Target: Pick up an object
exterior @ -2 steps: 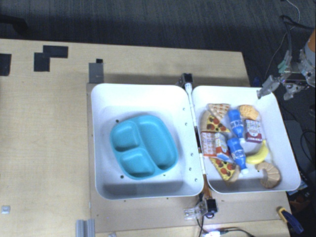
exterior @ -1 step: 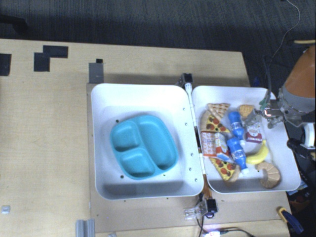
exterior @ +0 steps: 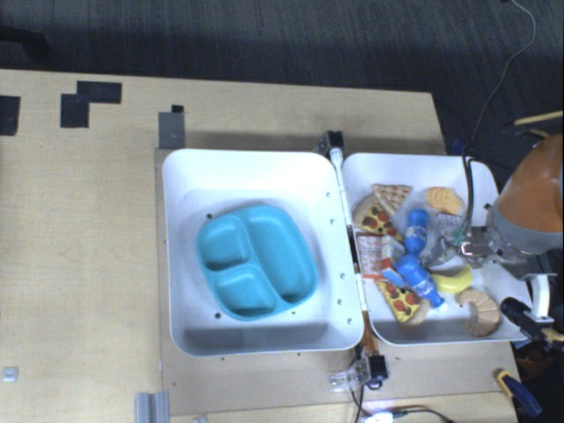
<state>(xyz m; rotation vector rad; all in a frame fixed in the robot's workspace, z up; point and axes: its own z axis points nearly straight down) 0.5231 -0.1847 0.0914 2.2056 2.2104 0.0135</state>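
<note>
- We see the bench (exterior: pixel 79 263), light wood, with two shallow white bins side by side toward its right edge.
- We find the left bin (exterior: pixel 189 192) holding a blue divided tray (exterior: pixel 256 261) with three compartments, lying near the bin's middle.
- We see the right bin (exterior: pixel 388 167) crowded with small things, all candidates for the pick.
- The arm (exterior: pixel 533 201) reaches in over the right edge of the right bin, its orange band uppermost and the grey wrist below it.
- The gripper (exterior: pixel 460 247) hangs over the middle right of that bin, just above the yellow piece; we cannot tell how its fingers stand, since the wrist and clutter hide them.
- A blue bottle (exterior: pixel 417 256) lies slanted through the bin's middle, touching the things around it.
- One pizza slice (exterior: pixel 381 208) sits toward the bin's far left corner, and a second pizza slice (exterior: pixel 404 298) lies toward the near edge.
- A tan waffle-like piece (exterior: pixel 445 200) rests near the far edge.
- A beige rounded piece (exterior: pixel 482 312) sits at the near right corner.
- A yellow piece (exterior: pixel 454 281) lies just beside the bottle's lower end.
- A red and white packet (exterior: pixel 374 254) lies against the bin's left edge.
</note>
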